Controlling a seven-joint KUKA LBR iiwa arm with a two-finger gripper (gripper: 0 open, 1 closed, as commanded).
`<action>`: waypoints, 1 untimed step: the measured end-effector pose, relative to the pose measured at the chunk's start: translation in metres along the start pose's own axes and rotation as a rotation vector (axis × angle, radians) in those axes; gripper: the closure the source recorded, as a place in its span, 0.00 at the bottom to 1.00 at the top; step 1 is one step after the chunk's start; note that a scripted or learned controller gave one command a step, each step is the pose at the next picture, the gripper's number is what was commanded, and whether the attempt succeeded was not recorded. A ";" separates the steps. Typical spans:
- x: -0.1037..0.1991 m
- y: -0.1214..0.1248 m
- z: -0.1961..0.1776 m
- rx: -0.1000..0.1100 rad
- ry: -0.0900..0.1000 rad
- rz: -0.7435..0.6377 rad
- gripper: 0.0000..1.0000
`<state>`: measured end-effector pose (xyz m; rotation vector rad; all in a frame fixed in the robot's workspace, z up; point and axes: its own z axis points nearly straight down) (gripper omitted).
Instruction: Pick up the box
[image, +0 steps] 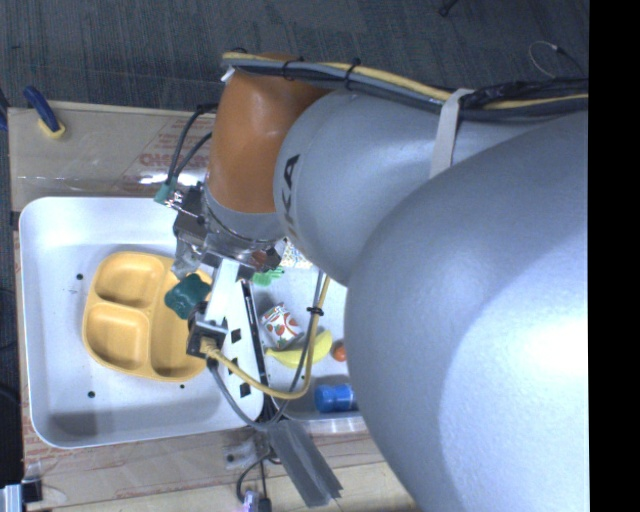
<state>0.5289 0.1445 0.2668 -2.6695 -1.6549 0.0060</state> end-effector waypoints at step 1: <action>0.032 0.109 0.017 0.000 0.000 -0.212 1.00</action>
